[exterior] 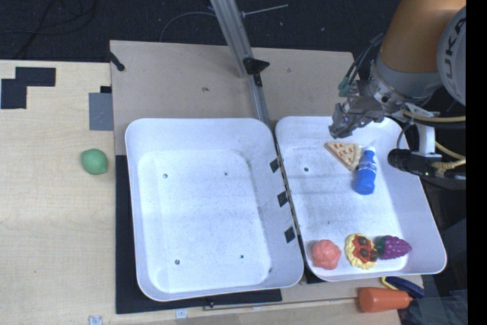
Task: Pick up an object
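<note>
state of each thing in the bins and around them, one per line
gripper: over right bin, just above pizza slice
pizza slice: flat in right bin
blue bottle: lying beside the slice
pink lump: resting, near edge
grapes: resting, near edge
green ball: on the bench, outside bins

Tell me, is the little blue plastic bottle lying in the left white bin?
No, the little blue plastic bottle lies in the right white bin, beside a triangular pizza slice toy.

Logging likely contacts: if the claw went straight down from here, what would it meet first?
Probably the triangular orange pizza-slice toy in the right white bin, just below the claw; depth is unclear.
</note>
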{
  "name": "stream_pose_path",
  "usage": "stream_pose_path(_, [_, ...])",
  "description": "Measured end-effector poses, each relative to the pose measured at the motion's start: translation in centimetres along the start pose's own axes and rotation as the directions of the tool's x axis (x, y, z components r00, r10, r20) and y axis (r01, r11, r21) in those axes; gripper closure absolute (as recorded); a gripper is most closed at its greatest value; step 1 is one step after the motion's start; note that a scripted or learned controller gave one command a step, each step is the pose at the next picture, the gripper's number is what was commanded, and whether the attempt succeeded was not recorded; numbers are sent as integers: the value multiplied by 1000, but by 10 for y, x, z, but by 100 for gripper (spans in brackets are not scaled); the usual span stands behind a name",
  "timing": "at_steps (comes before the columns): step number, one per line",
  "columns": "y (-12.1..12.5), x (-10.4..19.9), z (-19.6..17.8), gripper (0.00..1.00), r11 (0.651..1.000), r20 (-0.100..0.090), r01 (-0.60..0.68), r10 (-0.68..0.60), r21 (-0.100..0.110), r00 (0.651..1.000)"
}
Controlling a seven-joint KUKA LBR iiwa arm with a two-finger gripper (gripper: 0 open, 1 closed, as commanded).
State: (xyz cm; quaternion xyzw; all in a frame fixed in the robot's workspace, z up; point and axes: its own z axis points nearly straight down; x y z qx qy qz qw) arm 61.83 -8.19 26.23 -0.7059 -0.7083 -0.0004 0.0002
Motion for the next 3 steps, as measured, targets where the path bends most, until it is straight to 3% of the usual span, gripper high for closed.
stream_pose_path(1, [-19,43,15,100,1000,0,-1,1,1,1000])
stream_pose_path(3, [-52,134,6,100,1000,0,-1,1,1,1000])
